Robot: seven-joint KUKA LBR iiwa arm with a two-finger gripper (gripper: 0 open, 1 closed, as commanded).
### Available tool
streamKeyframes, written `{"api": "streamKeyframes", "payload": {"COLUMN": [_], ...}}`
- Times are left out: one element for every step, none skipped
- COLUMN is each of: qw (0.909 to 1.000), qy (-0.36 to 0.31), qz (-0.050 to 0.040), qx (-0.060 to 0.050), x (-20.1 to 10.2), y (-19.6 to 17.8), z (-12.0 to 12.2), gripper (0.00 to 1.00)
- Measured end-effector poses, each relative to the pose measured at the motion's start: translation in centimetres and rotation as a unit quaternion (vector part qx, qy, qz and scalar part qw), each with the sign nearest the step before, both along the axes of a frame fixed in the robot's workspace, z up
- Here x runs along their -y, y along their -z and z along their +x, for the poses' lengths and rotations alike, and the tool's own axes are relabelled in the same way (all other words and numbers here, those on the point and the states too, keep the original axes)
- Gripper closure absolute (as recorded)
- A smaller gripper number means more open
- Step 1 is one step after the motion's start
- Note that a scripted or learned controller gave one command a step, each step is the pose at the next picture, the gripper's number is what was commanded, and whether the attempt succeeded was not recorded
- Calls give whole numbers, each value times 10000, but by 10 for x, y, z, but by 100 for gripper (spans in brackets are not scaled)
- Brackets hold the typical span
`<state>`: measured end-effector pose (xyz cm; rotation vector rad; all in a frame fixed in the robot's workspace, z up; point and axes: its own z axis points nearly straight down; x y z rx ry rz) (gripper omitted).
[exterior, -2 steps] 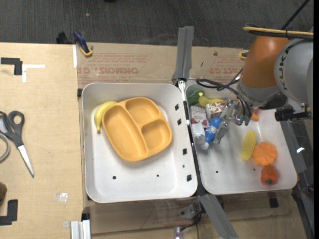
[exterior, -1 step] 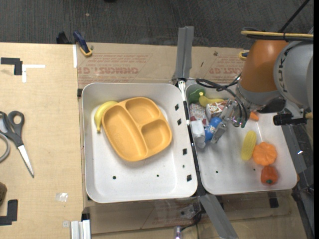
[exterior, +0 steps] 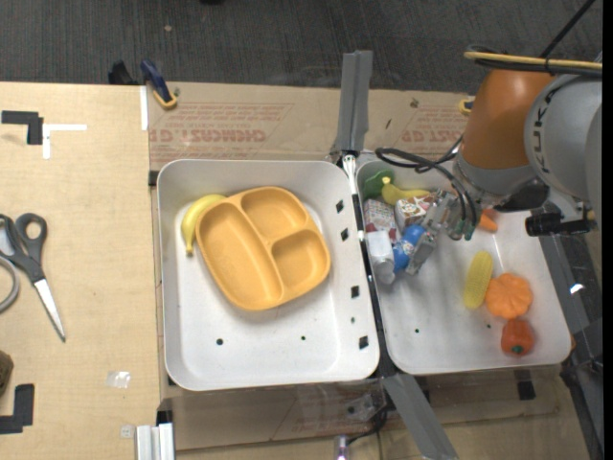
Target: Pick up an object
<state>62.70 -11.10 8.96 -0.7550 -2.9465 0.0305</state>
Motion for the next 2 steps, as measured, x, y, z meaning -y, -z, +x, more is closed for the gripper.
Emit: {"api": "streamKeyframes", "payload": {"qw": [9967, 9985], "qy": [630, -149], "qz": [-61, -25], "qx": [501, 523], "x": [-6, -14], "y": [-2, -3], "z": [-120, -58], "gripper": [0, 0]}}
